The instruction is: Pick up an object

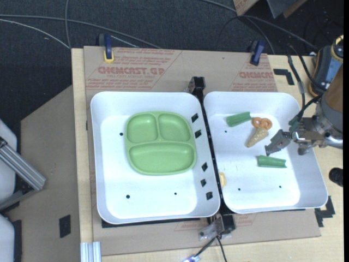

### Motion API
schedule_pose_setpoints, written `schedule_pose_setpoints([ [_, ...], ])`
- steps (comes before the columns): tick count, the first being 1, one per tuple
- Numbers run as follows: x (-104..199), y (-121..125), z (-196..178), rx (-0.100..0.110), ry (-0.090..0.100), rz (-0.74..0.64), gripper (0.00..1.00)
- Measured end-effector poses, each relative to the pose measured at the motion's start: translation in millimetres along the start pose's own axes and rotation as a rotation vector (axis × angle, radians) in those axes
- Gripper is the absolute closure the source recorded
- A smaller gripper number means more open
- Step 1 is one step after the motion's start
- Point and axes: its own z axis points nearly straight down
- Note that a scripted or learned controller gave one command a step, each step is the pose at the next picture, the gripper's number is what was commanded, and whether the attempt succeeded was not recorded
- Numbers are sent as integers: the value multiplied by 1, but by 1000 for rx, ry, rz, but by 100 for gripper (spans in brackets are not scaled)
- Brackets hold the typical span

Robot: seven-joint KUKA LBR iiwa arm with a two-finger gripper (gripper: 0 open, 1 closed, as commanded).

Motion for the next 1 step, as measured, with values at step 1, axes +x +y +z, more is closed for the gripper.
schedule_pose_setpoints([
  [1,0,2,-5,-11,-2,-3,0],
])
